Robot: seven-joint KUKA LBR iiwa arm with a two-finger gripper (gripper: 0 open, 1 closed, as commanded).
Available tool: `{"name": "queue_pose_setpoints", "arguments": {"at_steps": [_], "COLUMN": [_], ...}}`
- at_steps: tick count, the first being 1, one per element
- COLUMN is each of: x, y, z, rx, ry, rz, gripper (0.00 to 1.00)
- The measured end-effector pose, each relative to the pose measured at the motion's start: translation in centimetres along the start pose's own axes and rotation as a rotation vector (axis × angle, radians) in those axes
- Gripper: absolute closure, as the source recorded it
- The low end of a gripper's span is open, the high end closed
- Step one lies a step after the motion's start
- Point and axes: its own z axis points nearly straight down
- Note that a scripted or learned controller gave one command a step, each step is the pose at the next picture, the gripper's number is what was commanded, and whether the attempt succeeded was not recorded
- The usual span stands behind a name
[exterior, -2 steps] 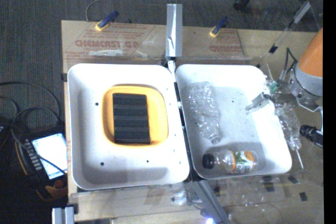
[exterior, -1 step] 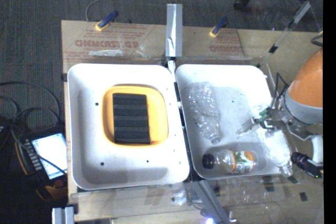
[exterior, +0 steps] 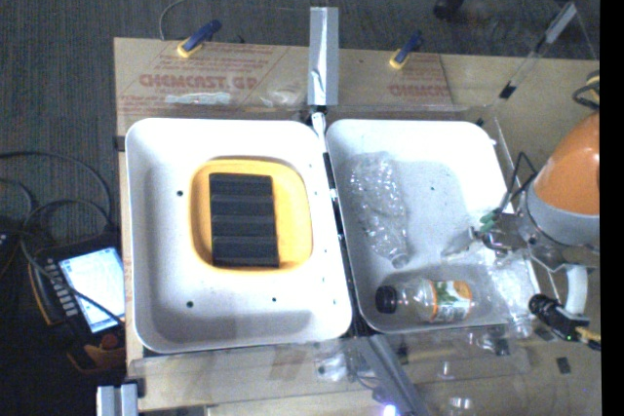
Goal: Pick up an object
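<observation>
Small bottle (exterior: 429, 299) is seen lying on its side at 6 o'clock in the right bin (exterior: 458, 146). Crumpled clear bottle (exterior: 378, 202) lies at 10 o'clock there. Tool (exterior: 499, 231) sits at 3 o'clock; its state cannot be told. Yellow-black block (exterior: 249, 216) rests in the left bin (exterior: 156, 239).

Even overhead light, white bins (exterior: 146, 239) glaring (slightly soft focus), floor dim.

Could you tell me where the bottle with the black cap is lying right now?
The capped bottle lies on its side near the front edge of the right bin, just below the crumpled clear bottle.
</observation>
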Motion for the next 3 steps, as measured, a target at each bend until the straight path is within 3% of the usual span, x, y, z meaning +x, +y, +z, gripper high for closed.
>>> {"name": "queue_pose_setpoints", "arguments": {"at_steps": [1, 2, 3], "x": [9.9, 4.2, 2.6], "y": [6.4, 10.7, 7.1], "z": [2.5, 2.5, -10.8], "rx": [-0.010, -0.010, -0.005], "ry": [-0.002, -0.005, -0.005], "rz": [-0.071, -0.084, -0.027], "gripper": [0.00, 0.00, 0.00]}}
